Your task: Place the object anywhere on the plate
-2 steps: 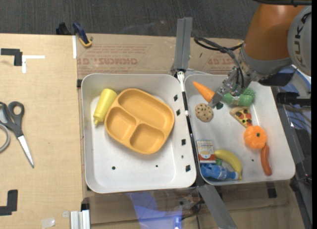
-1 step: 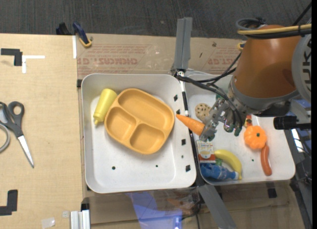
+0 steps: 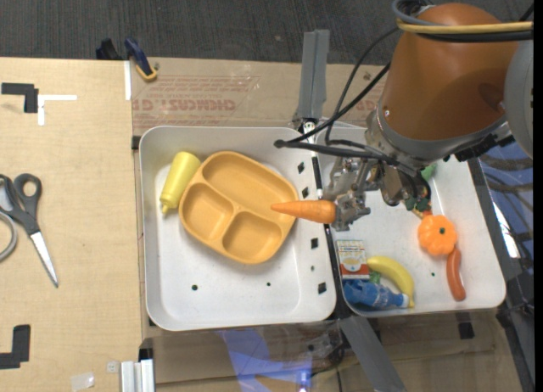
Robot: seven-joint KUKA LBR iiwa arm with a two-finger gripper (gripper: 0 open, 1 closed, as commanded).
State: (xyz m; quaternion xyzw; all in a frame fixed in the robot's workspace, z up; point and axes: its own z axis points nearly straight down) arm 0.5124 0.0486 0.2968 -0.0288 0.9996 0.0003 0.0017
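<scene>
**Supervisor:** Where was the carrot when you looked?

**Operator:** The carrot [image 3: 303,210] lay level, its thick end pinched between the fingers of the gripper [image 3: 343,211] and its tip reaching toward nine o'clock. That tip had crossed the three o'clock rim of the yellow divided plate [image 3: 236,205], while the rest hung over the wall where the left bin [image 3: 222,297] meets the right bin [image 3: 479,297]. I judged it was carried sideways so the point would reach the plate first and the wrist could stay out over the divider.

**Supervisor:** So it was not down yet?

**Operator:** I read it as not yet placed. Most of the carrot sat off the plate's edge, so a release there could have tipped it onto the bin floor.

**Supervisor:** Anything crowding the plate?

**Operator:** A yellow squeeze bottle [image 3: 177,179] leaned against the plate at its ten o'clock side, away from the approach. In the right bin, at the gripper's four to five o'clock, I saw a small pumpkin [image 3: 437,234], a sausage [image 3: 456,273], a banana [image 3: 394,273], a small carton [image 3: 351,254] and a blue packet [image 3: 373,295], all behind the arm. Scissors [image 3: 32,221] rested on the bench far out at nine o'clock. Cables draped near the wrist, but nothing blocked the plate's compartments.
</scene>
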